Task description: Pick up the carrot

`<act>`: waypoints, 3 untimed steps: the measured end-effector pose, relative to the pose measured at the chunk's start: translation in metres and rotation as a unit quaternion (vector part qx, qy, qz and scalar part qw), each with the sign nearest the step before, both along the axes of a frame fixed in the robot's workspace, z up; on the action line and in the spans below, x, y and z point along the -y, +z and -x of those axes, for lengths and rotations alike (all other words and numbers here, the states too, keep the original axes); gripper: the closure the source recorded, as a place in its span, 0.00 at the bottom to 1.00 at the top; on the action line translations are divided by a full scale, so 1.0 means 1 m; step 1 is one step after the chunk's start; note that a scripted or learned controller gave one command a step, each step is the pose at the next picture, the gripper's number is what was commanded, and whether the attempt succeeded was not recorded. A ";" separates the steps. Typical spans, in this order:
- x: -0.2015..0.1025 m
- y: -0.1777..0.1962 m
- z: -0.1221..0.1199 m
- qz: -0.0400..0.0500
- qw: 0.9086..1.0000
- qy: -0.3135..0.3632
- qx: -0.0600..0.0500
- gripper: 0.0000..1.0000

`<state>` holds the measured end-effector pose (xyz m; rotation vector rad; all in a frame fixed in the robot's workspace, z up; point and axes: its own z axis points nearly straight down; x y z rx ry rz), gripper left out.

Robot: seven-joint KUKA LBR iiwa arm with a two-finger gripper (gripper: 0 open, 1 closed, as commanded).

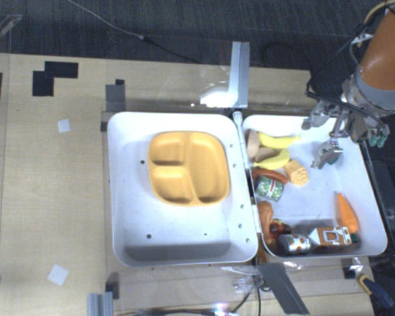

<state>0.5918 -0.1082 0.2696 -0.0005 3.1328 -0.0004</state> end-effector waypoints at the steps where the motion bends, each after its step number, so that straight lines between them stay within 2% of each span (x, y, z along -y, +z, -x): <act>1: 0.040 -0.137 0.024 -0.001 0.999 -0.037 -0.005 0.00; 2: 0.099 -0.180 0.078 0.002 1.000 0.002 0.003 0.00; 3: 0.098 -0.167 0.074 0.003 1.000 0.005 0.008 1.00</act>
